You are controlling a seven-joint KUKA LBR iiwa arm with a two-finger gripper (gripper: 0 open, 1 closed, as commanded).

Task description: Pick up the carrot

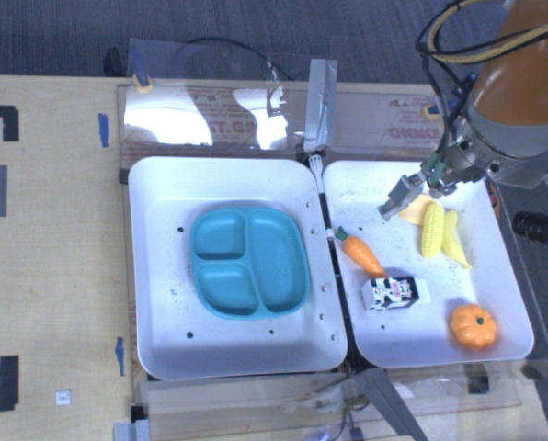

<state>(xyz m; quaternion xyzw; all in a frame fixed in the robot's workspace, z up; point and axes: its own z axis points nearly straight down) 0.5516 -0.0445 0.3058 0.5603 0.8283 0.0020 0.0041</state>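
Nearest the camera, along the bottom of the view, a grey bracket [384,402] stood at the front edge of the bench [44,246], just below the seam between the two white bins. Close to the front right corner of the right bin [508,338] sat a small orange pumpkin [473,326]. Left of it, nearer the middle of that bin, lay a little black-and-white carton [393,291], tipped on its side. Just behind the carton and touching or nearly touching it lay the carrot [362,254], orange with a green top, slanting toward the bin's left wall with the green end pointing up and left. Farther back and to the right rested a yellow corn cob [431,229] beside a yellow banana [455,243], the two close together. Over the back part of the right bin hung the gripper [401,197], tilted down and to the left, apart from the carrot; whether its fingers were wide or narrow could not be told, and nothing was seen between them. Behind it rose the arm's orange band [522,62] with looping cables. The left bin [154,329] held a blue divided plate [249,262] at its centre. Beyond both bins stood a shiny back panel [210,118]
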